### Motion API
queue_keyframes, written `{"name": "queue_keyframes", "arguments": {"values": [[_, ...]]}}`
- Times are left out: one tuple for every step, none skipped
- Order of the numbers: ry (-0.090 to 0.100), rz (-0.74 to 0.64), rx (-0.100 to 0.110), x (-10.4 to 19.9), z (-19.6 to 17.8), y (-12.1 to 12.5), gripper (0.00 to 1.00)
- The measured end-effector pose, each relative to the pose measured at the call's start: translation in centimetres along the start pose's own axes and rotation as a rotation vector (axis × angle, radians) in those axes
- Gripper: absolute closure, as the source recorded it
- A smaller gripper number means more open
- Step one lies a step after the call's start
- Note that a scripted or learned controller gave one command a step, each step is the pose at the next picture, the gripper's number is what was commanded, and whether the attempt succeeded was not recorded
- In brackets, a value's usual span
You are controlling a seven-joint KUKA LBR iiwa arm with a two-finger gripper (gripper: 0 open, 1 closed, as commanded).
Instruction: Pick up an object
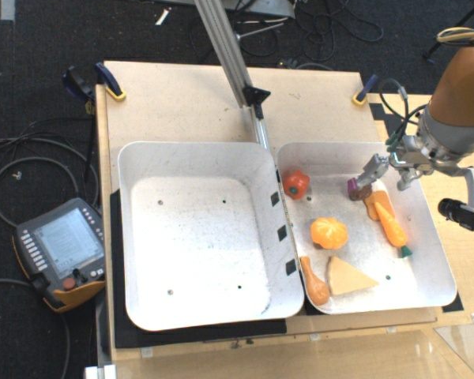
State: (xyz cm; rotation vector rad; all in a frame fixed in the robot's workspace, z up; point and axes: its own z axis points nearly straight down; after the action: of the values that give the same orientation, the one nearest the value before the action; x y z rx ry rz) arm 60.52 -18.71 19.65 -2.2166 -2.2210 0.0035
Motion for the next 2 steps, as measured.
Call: {"name": "queue_keyframes", "arguments": {"values": [[-0.001, -0.001, -0.003, 0.0, -0.2, 0.1, 0.0], [-0.001, -0.002, -0.001, 0.5, 4.2, 0.4, 0.0]]}}
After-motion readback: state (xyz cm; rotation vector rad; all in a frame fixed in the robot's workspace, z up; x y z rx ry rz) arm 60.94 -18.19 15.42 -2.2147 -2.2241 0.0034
